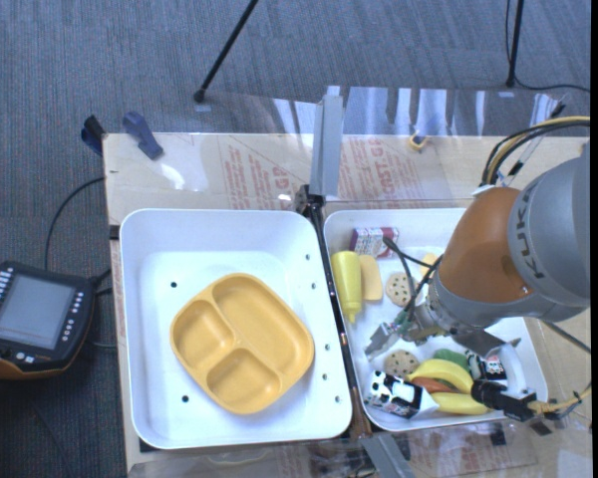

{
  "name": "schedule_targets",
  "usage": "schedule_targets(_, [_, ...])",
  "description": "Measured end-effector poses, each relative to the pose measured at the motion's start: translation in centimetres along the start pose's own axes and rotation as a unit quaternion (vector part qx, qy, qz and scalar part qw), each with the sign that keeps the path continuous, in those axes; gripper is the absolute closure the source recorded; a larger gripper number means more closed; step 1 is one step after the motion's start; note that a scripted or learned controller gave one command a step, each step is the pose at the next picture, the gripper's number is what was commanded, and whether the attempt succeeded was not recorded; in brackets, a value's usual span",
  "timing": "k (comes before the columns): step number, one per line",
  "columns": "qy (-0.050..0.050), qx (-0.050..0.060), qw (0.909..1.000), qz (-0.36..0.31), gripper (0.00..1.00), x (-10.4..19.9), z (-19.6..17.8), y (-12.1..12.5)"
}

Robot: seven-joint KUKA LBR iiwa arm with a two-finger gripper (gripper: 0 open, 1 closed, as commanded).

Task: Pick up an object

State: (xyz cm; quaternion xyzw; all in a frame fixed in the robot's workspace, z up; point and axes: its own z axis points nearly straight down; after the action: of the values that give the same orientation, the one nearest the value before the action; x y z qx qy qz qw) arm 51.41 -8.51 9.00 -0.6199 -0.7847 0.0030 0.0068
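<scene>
Two white bins (140, 267); one yellow tray (241, 341); two cookies (398, 287) (right bin).

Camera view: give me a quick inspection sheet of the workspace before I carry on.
Surface: two white bins side by side on a bench.
Job's things: right bin holds a yellow bottle, cookies, bananas, a small carton and a black-and-white toy.
Clutter: yellow divided plate in the left bin.
Grippers: gripper low over the right bin; finger state unclear.
Cables: bundle on the arm; one on the floor at left.
Surroundings: handheld controller, stand legs.
</scene>
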Motion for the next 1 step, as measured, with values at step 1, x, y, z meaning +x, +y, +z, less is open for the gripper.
schedule_targets(1, [-0.002, -0.004, 0.9998, 0.018, 0.0, -4.22, 0.46, 5.29])
